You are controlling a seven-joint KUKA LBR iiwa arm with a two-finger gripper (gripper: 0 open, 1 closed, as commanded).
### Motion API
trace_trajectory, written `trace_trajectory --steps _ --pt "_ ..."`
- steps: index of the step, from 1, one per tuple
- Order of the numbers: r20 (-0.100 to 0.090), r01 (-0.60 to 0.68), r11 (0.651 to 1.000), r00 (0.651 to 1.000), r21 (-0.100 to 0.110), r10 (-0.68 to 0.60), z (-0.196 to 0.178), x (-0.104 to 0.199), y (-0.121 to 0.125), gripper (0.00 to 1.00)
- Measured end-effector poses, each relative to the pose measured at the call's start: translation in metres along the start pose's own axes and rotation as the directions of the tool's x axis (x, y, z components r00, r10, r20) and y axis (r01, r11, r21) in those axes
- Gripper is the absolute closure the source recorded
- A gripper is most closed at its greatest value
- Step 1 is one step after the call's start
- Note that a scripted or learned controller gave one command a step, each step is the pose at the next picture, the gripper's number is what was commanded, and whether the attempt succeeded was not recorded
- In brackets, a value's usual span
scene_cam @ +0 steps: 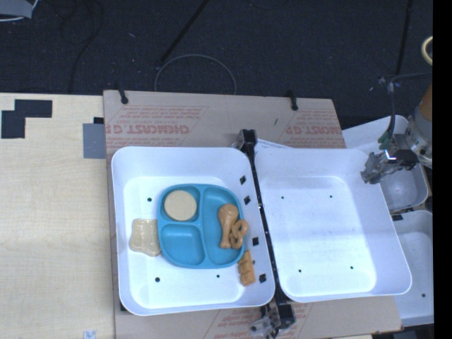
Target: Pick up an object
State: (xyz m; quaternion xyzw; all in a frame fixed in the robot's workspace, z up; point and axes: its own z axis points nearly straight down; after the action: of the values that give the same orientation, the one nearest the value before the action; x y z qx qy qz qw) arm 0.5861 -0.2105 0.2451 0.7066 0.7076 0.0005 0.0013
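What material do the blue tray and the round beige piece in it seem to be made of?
The blue tray: probably moulded plastic, smooth with a soft sheen and rounded compartment walls. The round beige piece: matte and uniformly coloured, perhaps plastic or rubber toy food; the view cannot settle which.

Lighting is even and moderately bright over both white bins (282, 217), with a cool, bluish cast. The right bin's floor shows a soft bright patch near its centre and shading toward its far wall; no hard glare. The blue tray (185, 249) in the left bin casts only a faint, diffuse shadow, consistent with overhead light. The far floor (212, 34) is dark and underexposed, with cables barely legible. Focus is soft overall: fine edges and the printed lettering on the cardboard (152, 128) are slightly blurred. The gripper (381, 162) at the right edge is grainy and indistinct.
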Motion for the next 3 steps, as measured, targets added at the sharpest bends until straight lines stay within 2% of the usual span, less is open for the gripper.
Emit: trace_trajectory --steps 1,2,3 --pt "-0.003 0.004 1.000 1.000 0.004 -0.004 -0.006 0.057 0.008 1.00" --pt "-0.003 0.002 1.000 1.000 0.006 -0.002 0.008 0.114 0.009 1.00" --pt "-0.002 0.002 1.000 1.000 0.006 -0.002 0.000 0.164 0.008 1.00"
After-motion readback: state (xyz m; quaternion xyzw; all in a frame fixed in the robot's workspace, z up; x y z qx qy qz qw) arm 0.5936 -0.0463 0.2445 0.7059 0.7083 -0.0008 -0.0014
